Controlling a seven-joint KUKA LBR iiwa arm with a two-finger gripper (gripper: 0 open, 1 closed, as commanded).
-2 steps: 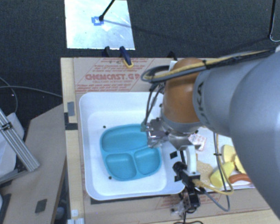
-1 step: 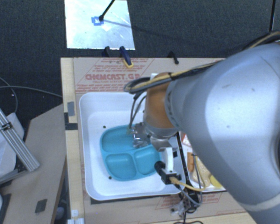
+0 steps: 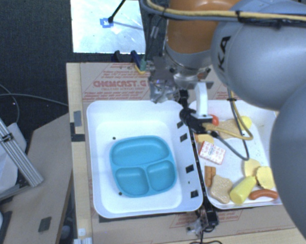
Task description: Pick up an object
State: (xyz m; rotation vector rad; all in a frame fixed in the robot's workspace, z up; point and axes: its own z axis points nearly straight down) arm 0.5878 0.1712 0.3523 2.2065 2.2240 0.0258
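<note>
At the left of the frame stands the left bin (image 3: 94,161), and inside it lies a blue divided tray (image 3: 143,164), flat and untouched as far as I can see. A little more to the right, at the upper edge of this bin, hangs the pincer (image 3: 163,91). It is small and blurred under the big grey arm (image 3: 256,55), so I cannot tell how wide it is open, and I see nothing in it. It seems to be above the bin's far rim, not down at any object.

So I judge that the task is at its beginning: nothing is lifted, and the whole pick is left to do, meaning to choose an object, come down, close and raise.

The objects to choose from are mostly further right, in the right bin (image 3: 258,135): a red-and-white checked packet (image 3: 212,153), below it a brown bread slice (image 3: 221,188), then a yellow cylinder (image 3: 243,190) and an orange sausage (image 3: 263,194) at the lower right.

The arm covers the far right part of this bin, so there may be more things under it that I cannot see. A dark cable (image 3: 234,148) also crosses the packet area.
</note>
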